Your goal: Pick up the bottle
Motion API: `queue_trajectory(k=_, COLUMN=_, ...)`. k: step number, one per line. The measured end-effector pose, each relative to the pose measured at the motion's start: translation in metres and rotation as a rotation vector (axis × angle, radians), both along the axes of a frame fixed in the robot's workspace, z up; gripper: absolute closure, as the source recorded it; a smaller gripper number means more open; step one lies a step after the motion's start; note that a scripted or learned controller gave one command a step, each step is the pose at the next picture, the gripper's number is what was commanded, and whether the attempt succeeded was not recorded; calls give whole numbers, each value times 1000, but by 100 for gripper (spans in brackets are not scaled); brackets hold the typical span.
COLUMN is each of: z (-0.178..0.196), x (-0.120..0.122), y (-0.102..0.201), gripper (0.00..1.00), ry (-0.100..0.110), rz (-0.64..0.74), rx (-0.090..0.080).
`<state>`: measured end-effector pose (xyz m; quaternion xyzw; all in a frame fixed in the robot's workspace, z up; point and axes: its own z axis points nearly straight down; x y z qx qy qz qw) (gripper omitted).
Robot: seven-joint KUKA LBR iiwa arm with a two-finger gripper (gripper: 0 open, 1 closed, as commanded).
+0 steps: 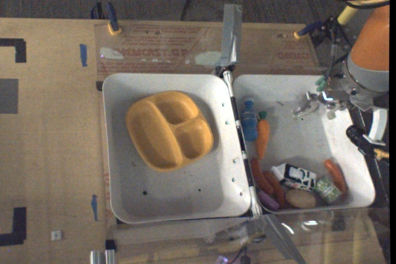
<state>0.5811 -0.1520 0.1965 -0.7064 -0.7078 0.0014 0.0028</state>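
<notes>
Bottle (249,120) is in the right bin (291,86), lying flat hard against the left wall, roughly mid-depth. It's small and blue, long axis running near-to-far, about parallel to the divider between the bins; the narrower cap end points to the far side, the base to the near side. A carrot (262,138) lies just beside it on the right, same near-far orientation, green top at the far end, and looks to be touching or almost touching the bottle's lower part. Gripper (307,106) sits over the far right part of the same bin, well apart from the bottle, with bare bin floor between them. It's a small metallic shape seen from above and at a slant; can't tell whether the pincer is apart or together, and nothing visible is held in it. The arm (370,52), grey with the orange band, comes in from the right edge. The near end of the right bin holds a clutter: a red sausage-like piece (261,176), a black-and-white carton (297,176), a brown potato-like lump (301,198), and an orange-red piece (335,174) by the right wall. The left bin (124,195) holds a yellow divided tray (169,130), sitting slightly rotated, toward the far half.
</notes>
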Motion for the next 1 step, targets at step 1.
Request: queue_trajectory(k=1, z=-109, x=64, y=59, gripper=0, ry=-9, rz=44, rx=-3)
